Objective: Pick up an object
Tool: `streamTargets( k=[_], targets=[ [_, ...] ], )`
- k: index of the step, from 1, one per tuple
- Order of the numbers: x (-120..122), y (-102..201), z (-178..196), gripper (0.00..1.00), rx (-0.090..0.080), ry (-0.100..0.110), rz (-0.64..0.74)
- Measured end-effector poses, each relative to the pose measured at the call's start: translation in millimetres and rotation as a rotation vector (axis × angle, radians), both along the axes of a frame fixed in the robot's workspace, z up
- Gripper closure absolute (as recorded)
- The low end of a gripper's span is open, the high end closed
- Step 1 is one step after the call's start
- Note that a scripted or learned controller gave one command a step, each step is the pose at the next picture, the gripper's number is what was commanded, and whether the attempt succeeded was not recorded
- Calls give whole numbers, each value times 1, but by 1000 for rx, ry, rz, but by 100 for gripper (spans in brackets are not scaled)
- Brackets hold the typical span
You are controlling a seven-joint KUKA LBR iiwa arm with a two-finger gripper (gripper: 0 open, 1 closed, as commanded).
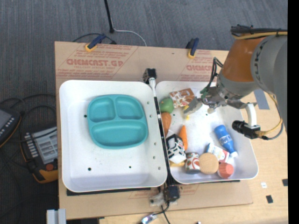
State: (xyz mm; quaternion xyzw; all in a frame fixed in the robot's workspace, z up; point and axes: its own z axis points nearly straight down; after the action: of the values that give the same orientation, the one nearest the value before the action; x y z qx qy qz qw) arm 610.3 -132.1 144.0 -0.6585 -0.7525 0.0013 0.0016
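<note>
Two bins: both white, side by side on the worktop (93,59); the left bin (74,171) carries a teal divided plate (117,121), the right bin (247,167) carries the clutter I pick from.
Claw: my claw (202,103) hangs over the far part of the right bin, fingers spread and slack, nothing between them.
Progress: by my reading nothing is lifted yet; the descent, the closing and the lift are all left to do.
Nearest candidate: a small brown printed packet (181,97), just beside my claw on the side toward the left bin, close to the bin's far edge. It lies flat, long axis roughly across the bin, from the divider toward my claw.
Green ball (166,105): against the divider wall, round, no axis to speak of.
Carrot (183,136): mid-bin, long axis running from far edge to near edge, thin tip toward the far edge as far as I can tell.
Blue bottle (224,139): toward the bin's right side, lying down, long axis slanted, cap end toward the near right corner.
Near edge: a black-and-white toy (174,149), a small can (192,162), a tan round piece (208,163) and a red piece (225,170) crowd together, touching.
</note>
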Motion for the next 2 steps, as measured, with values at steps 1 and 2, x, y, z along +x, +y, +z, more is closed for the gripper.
streamTargets(
  k=[1,2],
  targets=[
    [-46,26,-55,0,-5,-14,35],
    [-45,26,-44,100,-4,-18,34]
  ],
)
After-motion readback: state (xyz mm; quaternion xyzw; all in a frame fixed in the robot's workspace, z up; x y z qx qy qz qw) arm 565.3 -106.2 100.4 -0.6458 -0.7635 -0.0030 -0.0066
